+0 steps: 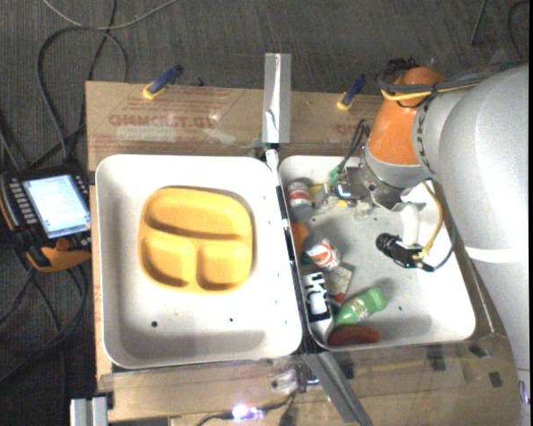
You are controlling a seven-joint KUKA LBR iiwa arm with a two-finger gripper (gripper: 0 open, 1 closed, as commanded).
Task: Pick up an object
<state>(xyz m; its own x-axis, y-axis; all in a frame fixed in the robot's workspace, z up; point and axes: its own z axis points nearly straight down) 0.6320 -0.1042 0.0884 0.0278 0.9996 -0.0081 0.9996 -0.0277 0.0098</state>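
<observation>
My gripper [340, 187] reaches down into the back left part of the right bin [435, 313], under the orange wrist band [398, 140]. It sits just right of a small can [298, 197] that lies against the bin's left wall. Further objects line that wall toward the front: an orange item [299, 235], a red and white can [322, 256], a black bottle [316, 296], a green bottle [361, 307] and a dark red item [354, 335]. I see nothing lifted off the bin floor.
The left bin [115, 264] holds a yellow compartment tray [197, 238]. A black cable end [396, 248] hangs from the arm over the right bin's middle. A handheld pendant [46, 207] lies left of the bench.
</observation>
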